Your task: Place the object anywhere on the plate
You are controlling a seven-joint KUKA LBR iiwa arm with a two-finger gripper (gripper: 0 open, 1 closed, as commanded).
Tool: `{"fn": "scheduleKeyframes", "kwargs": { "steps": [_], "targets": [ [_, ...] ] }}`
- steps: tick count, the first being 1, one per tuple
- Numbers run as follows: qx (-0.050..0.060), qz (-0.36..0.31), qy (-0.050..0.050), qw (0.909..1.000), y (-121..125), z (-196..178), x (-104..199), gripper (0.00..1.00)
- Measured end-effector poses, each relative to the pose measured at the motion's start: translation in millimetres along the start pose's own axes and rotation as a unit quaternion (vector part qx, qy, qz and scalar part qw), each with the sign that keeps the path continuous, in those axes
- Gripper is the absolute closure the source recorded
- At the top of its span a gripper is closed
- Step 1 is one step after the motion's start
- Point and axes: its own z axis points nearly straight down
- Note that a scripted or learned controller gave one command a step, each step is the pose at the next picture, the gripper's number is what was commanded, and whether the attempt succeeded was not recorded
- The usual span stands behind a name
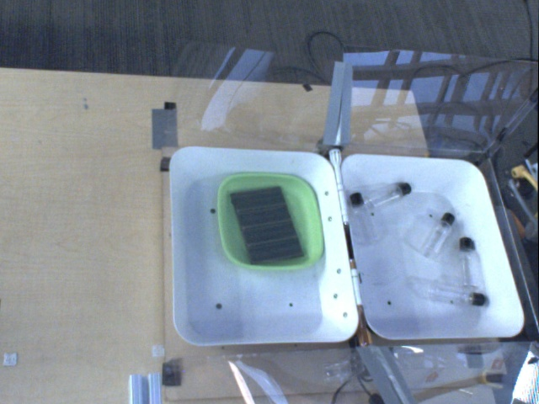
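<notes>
A green square plate (313, 225) sits in the left white bin (194, 310), toward its back. A dark grey ribbed block (266, 224) lies flat on the plate, filling most of its middle. In the right white bin (497, 310) lie several clear plastic tubes with black caps, one (379, 196) near the back left, another (438, 231) in the middle and a third (459, 295) near the front right.
A grey metal post (338, 108) stands behind the seam between the two bins. The wooden bench (76, 225) stretches wide to the left. Cables and metal frame parts (472, 91) crowd the back right.
</notes>
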Motion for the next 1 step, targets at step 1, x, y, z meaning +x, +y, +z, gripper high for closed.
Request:
{"fn": "scheduleKeyframes", "kwargs": {
  "steps": [1],
  "targets": [
    [0.0,0.0,-0.001,1.0,0.1,-3.9,-0.4,0.0]
  ]
}}
